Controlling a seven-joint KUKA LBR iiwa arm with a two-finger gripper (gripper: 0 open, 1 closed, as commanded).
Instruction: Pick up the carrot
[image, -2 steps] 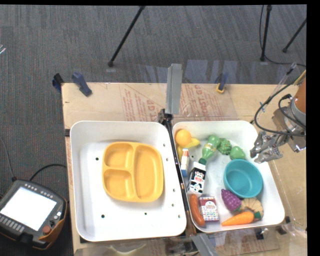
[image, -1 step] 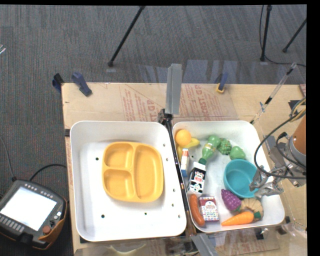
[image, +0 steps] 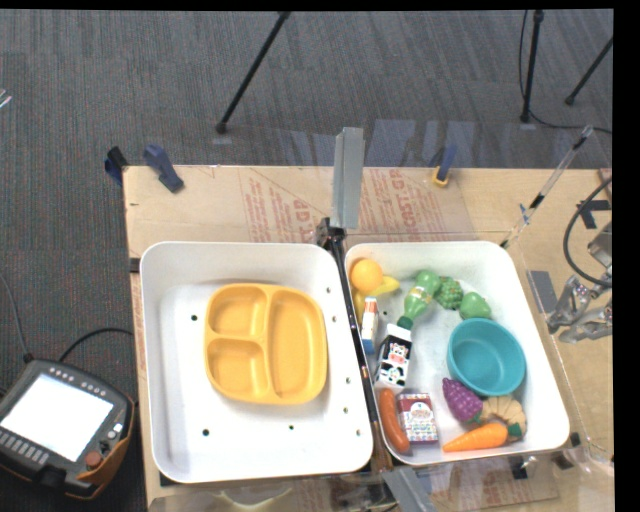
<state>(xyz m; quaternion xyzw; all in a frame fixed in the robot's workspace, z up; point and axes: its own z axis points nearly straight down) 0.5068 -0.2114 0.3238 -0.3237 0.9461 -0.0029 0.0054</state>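
Note:
The carrot (image: 478, 437) is orange and lies flat in the front right corner of the right bin (image: 500, 255), with its thick end toward a green bit by the bin wall. Purple grapes (image: 461, 398) sit just behind it, and a small red and white box (image: 418, 417) is to its left. My gripper (image: 580, 308) shows as grey metal at the view's right edge. It is outside the bin, well to the right of and behind the carrot.
A teal bowl (image: 485, 357) fills the right bin's middle right. A cow-print bottle (image: 397, 355), a red sausage (image: 393, 420), a yellow fruit (image: 366, 274) and green vegetables (image: 442, 292) crowd the rest. The left bin (image: 170, 300) holds a yellow divided plate (image: 267, 342).

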